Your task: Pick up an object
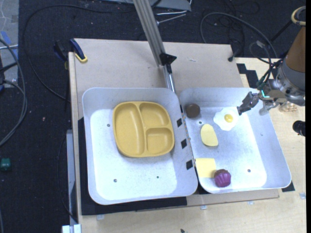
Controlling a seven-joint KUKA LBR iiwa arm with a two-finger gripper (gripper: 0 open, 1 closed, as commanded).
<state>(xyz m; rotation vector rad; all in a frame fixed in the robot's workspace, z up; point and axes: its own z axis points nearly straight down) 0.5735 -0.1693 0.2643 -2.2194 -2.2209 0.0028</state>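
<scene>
End effector (249,102) hangs over right bin (272,144) far edge, just right of the egg (226,119); grip state cannot be told, nothing visibly held. Likely targets: egg, brown ball (193,110), purple piece (222,177). Tray (144,128) occupies left bin.

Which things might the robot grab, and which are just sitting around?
Might grab: fried egg toy, brown ball, yellow oval piece, yellow square, purple toy; gripper near the egg.
Sitting around: yellow divided plate, metal pole, cables.
</scene>
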